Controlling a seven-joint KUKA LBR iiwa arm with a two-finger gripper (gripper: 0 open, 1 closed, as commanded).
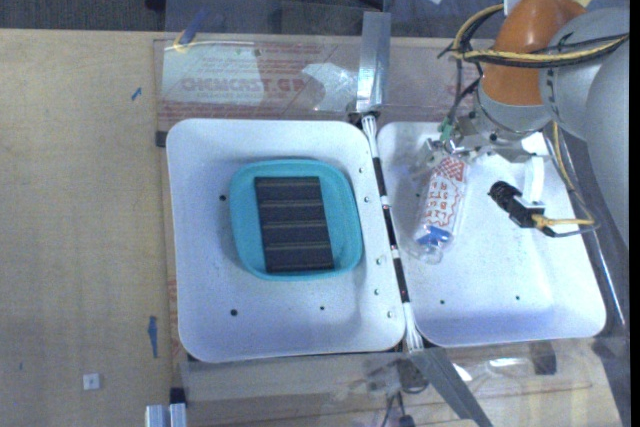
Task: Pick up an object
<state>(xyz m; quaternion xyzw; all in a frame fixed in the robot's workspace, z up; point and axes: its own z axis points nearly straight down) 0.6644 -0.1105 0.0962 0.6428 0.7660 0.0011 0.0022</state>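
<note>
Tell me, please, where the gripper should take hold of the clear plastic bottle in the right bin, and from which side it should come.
Probably across the middle of the bottle, coming straight down from above. It lies flat on the floor of the right bin, long axis running nearly up-down in the view, so fingers closing left-right would span its narrow width. The gripper sits at its upper end.

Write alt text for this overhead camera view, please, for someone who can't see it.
A grey robot arm reaches from the right over the right white bin, its tool at the top of a clear plastic bottle lying there. The left bin holds a teal tray.
</note>
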